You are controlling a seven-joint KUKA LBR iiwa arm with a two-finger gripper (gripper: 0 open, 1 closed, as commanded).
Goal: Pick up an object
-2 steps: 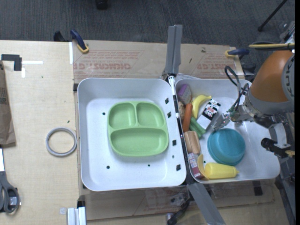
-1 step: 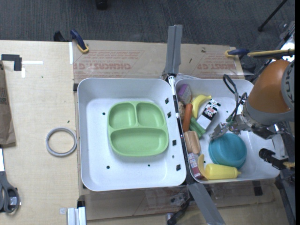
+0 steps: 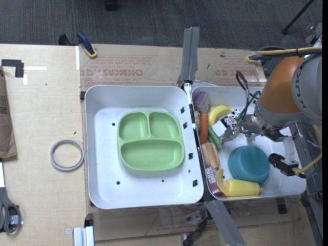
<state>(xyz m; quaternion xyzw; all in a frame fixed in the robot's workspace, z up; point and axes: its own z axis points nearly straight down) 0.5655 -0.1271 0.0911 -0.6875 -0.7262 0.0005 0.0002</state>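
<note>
Robot's hand [image 3: 229, 132] is down in the right bin [image 3: 287, 188], just above the blue bowl [image 3: 248, 164], beside the banana [image 3: 219, 113]. Can't tell if it's grasping anything.

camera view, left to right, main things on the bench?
Grey tape ring on the bench → green divided plastic plate in the left white bin → orange carrot-shaped toy → yellow banana toy → gripper → teal round bowl in the right white bin.
</note>
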